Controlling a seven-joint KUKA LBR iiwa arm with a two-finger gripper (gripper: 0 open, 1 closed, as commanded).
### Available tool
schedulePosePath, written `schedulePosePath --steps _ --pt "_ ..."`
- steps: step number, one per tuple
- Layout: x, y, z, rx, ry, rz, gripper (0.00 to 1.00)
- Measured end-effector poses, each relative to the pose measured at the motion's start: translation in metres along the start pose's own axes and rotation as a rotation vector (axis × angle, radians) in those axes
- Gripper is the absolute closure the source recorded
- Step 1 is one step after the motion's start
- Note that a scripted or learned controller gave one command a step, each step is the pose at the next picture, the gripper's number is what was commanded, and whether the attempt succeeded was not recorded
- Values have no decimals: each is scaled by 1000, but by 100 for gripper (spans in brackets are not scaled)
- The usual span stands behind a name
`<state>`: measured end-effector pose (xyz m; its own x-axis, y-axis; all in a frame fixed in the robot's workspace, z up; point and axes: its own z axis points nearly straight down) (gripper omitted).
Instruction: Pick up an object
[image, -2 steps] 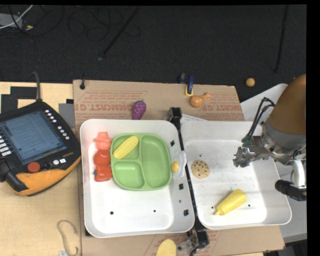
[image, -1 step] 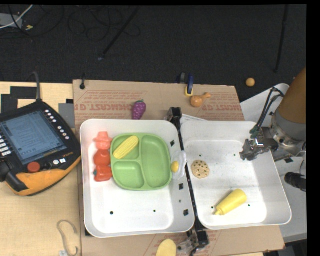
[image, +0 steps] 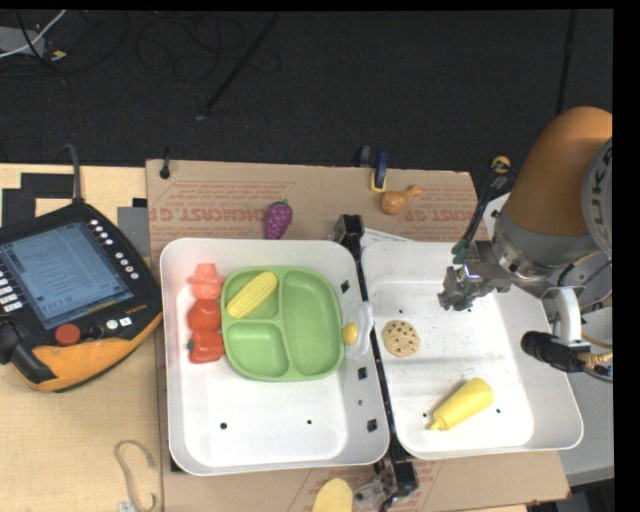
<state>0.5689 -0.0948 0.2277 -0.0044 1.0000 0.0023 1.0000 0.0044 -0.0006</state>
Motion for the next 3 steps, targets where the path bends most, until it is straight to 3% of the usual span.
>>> schedulePosePath --steps 3 --pt "137 54 -8 1 -1 2 100"
